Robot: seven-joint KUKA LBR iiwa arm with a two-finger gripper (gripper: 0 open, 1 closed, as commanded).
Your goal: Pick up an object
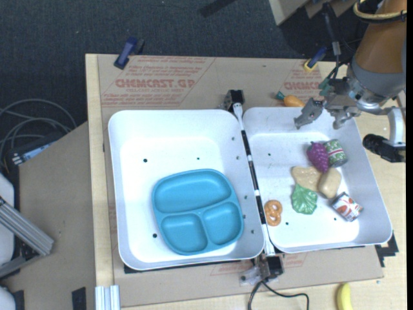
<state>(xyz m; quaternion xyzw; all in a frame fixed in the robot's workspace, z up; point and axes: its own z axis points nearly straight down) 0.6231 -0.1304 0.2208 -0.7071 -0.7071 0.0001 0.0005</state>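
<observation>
The end effector [324, 113] is over the upper part of the right bin [277, 141], near its far edge, and its two fingers are spread apart with nothing between them. One finger [308, 114] points to the left and down, the other one [342, 116] is on the right side close to the bin wall. The objects to pick lie lower in the same bin, all apart from the end effector. Nearest to it is a purple bunch of grapes [317, 154], touching a green and white small package [335, 152] at its right. Below them there is a pale yellow piece [304, 177] and a beige potato-like object [329, 183], just beside each other, and under these a green leafy item [304, 199]. A small can with a red and white label [346, 206] lies tilted near the right lower wall. A pretzel [273, 212] is close to the left wall of this bin. The left bin [129, 147] holds a blue tray with three compartments [196, 210]. On the desk [161, 82] behind the right bin lies a small orange object [292, 99].
</observation>
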